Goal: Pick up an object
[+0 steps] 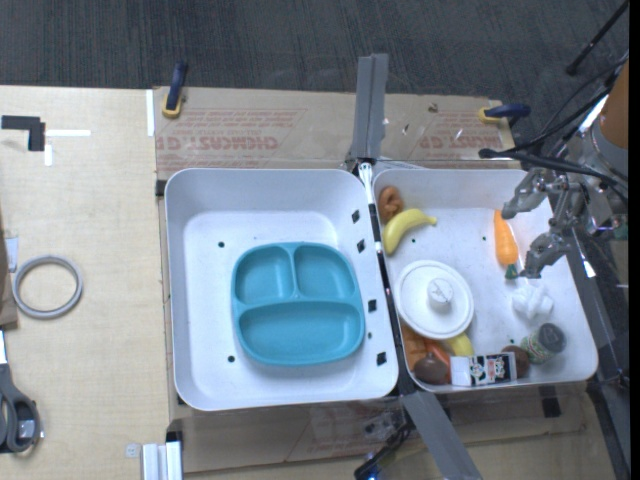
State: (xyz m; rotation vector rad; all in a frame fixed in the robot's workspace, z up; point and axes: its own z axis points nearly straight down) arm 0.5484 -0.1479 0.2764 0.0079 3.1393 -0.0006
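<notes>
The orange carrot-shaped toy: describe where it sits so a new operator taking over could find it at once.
Take the right-hand shallow white bin of the pair. Along its right side, below the arm's tool, lies the orange carrot-shaped toy, upright in the view. It is slim, bright orange, and apart from the yellow banana and the round white lidded dish further left.

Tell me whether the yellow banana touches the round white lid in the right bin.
Apart. The camera view shows bare white bin floor between the yellow banana and the round white lid below it.
</notes>
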